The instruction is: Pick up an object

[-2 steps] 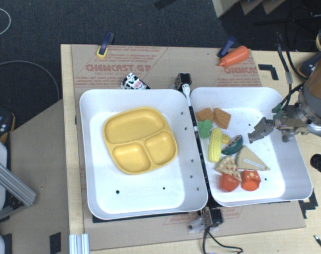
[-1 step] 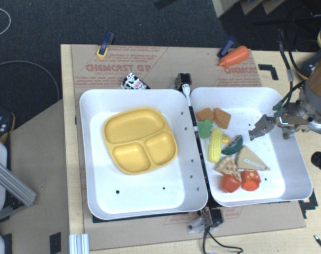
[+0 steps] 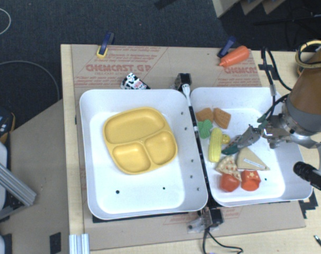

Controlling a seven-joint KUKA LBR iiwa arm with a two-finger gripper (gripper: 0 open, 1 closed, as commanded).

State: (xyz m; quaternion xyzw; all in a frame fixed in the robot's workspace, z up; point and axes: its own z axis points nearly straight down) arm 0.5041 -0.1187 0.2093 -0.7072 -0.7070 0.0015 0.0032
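The right bin (image 3: 266, 102) holds several toy foods: two brown bread pieces (image 3: 214, 116), a green piece (image 3: 204, 128), a yellow corn cob (image 3: 215, 144), a pizza slice (image 3: 227, 166), a pale wedge (image 3: 252, 161) and two red pieces (image 3: 240, 181). My gripper (image 3: 235, 143) reaches in from the right, low over the middle of this bin. Its tip is just right of the corn cob and above the wedge. A dark teal shape lies at the tip; I cannot tell whether it is a toy or part of the gripper.
The left bin (image 3: 97, 184) holds a yellow divided plate (image 3: 140, 139). On the bench behind the bins lie an orange carrot toy (image 3: 234, 56), a black-and-white object (image 3: 133, 81) and a yellow-blue clamp (image 3: 104, 46). Cables hang near the arm at the right.
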